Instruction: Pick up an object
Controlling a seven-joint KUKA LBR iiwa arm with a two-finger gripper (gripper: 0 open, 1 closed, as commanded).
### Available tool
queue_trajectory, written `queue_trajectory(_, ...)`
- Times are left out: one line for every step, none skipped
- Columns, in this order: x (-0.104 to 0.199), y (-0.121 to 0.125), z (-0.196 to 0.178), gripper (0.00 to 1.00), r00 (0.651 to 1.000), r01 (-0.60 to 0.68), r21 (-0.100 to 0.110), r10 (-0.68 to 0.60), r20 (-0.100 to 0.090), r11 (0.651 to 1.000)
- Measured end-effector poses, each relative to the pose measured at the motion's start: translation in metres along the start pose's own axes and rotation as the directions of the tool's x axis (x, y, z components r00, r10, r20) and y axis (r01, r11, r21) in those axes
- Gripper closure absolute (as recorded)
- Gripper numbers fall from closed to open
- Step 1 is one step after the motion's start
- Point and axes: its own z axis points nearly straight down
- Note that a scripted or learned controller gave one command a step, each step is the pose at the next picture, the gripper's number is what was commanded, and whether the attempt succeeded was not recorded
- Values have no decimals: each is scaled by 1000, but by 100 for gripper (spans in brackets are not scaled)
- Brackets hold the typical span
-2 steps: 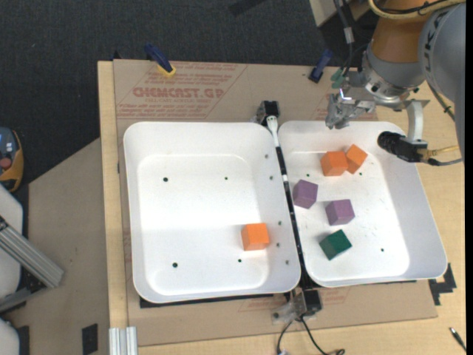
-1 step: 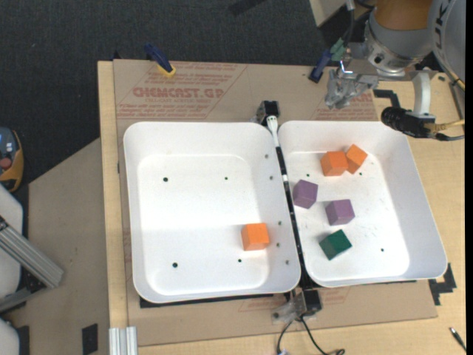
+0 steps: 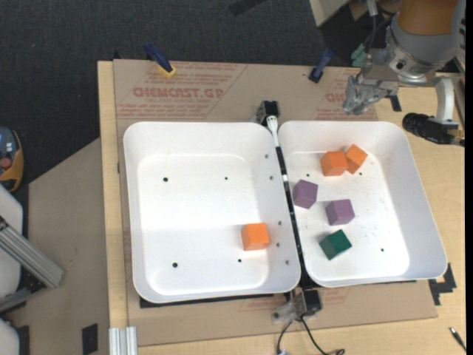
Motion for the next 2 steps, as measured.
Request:
queue_trajectory(-26,-9,-17,100,1000,0,-4,0,1,1000)
queue_trajectory(-49,-19,-31,100,1000,0,-5,0,2,1000)
